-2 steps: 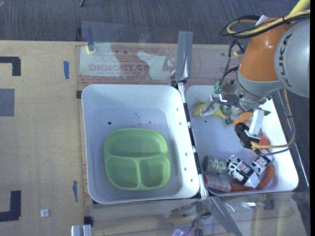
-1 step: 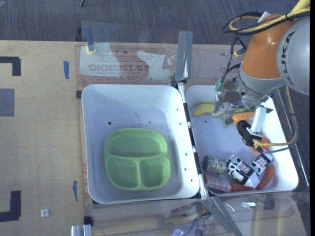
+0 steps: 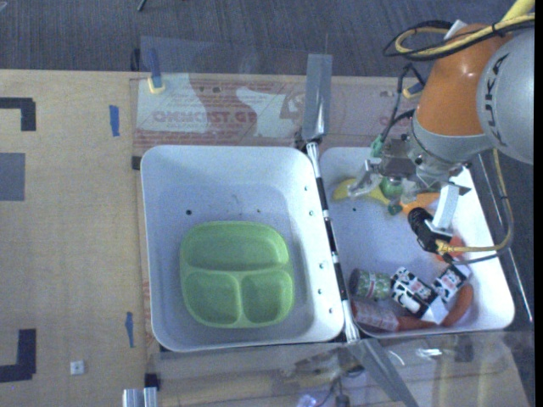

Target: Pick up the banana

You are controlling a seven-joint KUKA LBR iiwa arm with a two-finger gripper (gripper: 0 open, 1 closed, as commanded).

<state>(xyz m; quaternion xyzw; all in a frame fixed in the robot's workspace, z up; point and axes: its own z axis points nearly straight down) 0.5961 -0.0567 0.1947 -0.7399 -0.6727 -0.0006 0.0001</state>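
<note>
The banana (image 3: 349,190) is yellow and lies near the back left corner of the right bin (image 3: 501,308). Its right end is hidden under my gripper (image 3: 377,176). The gripper hangs low over that end of the banana, with the grey and orange arm reaching in from the right. The view does not show whether the banana is between the jaws.
A green item (image 3: 393,190) and an orange item (image 3: 422,200) lie right beside the gripper. At the right bin's front are a dark can (image 3: 369,284), a black-and-white object (image 3: 414,288), a red sausage-shaped item (image 3: 456,306) and a reddish packet (image 3: 376,316). A green divided plate (image 3: 237,274) sits in the left bin (image 3: 170,176).
</note>
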